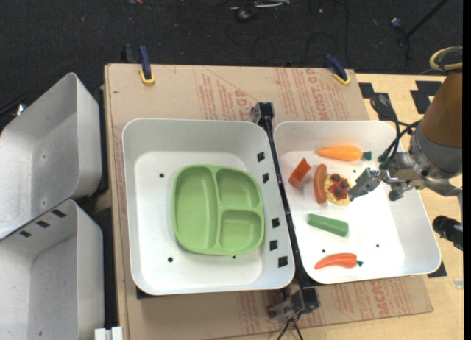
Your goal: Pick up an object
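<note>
The right bin holds several toy foods: an orange carrot at the back, a red-orange wedge, a reddish sausage, a small multicoloured piece, a green cucumber and a red chili near the front. My gripper hangs low over the right half of this bin, open, with nothing between its fingers. Its left fingertip is right beside the multicoloured piece; I cannot tell if they touch.
The left bin carries a green divided plate. A black divider runs between the bins. Two more white bins stand off the bench at the left. Clamps hold the board's far edge.
</note>
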`<state>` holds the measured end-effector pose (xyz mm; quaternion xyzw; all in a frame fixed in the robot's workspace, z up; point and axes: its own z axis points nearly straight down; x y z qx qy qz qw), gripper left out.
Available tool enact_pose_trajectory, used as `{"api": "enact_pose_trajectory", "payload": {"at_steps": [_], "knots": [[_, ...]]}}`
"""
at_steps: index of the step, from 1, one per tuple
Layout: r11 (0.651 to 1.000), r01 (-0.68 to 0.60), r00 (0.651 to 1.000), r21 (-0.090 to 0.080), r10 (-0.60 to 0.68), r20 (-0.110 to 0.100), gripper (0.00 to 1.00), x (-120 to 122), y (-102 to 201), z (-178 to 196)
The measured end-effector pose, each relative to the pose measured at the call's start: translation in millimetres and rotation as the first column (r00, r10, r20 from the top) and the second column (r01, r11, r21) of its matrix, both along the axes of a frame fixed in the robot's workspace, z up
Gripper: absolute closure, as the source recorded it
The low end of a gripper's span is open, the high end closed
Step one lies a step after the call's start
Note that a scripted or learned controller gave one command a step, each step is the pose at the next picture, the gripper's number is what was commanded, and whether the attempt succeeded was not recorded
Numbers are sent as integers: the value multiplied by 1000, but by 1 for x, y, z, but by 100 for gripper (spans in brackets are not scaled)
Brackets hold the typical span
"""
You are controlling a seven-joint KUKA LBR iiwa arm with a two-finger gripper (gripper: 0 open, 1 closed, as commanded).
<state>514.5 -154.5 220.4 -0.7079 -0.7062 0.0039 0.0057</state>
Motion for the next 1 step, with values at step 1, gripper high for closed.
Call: {"api": "enact_pose_trajectory", "payload": {"at_steps": [1], "knots": [[1000,-3,1000,-2,3,13,0,3,0,7]]}}
